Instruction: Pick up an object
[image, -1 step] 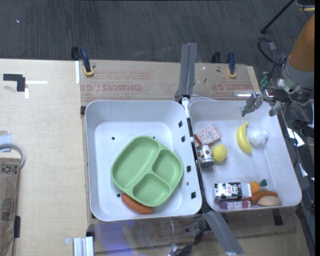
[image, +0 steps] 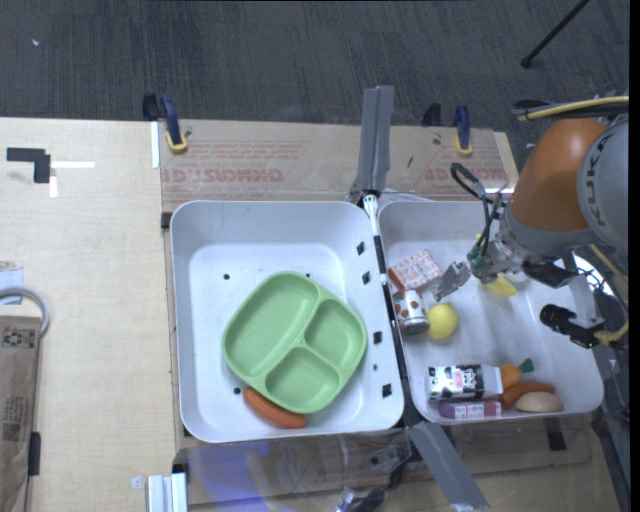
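Observation:
My gripper (image: 466, 274) hangs low over the upper middle of the right bin (image: 590, 395), under the orange band of the arm. A yellow lemon (image: 442, 320) lies just below and left of it, next to a small can (image: 410, 311). A red and white packet (image: 415, 269) lies to the gripper's left. A small yellow piece (image: 501, 288) pokes out at the gripper's right side. Along the bin's front edge lie a black and white carton (image: 463, 380), a pink box (image: 470, 408), a carrot (image: 519, 377) and a tan roll (image: 538, 402).
The left bin (image: 200, 240) holds a green divided plate (image: 295, 342) with an orange sausage (image: 275, 410) at its front edge. A grey divider post (image: 376, 140) stands between the bins at the back. A black cable fitting (image: 565, 322) hangs at the right bin's right side.

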